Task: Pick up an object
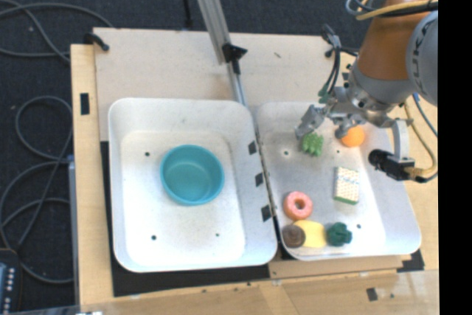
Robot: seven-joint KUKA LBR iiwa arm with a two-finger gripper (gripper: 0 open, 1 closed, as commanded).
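My gripper (325, 127) hangs over the far part of the right bin (391, 221), its fingers spread open with nothing between them. A small green toy (313, 144) lies just below the left fingertip (305, 126), close to it or touching it. An orange ball (353, 136) sits by the right fingertip, partly covered by the wrist. Nearer the front lie a pink donut (298, 205), a pale speckled block (346, 184), a yellow piece (314, 234), a brown piece (293, 236) and a dark green piece (338, 233).
A teal bowl (192, 173) stands in the left bin (133, 122). A slanted metal pole (214, 11) rises behind the two bins. A black cable fitting (387, 162) hangs off the arm over the right bin's right side.
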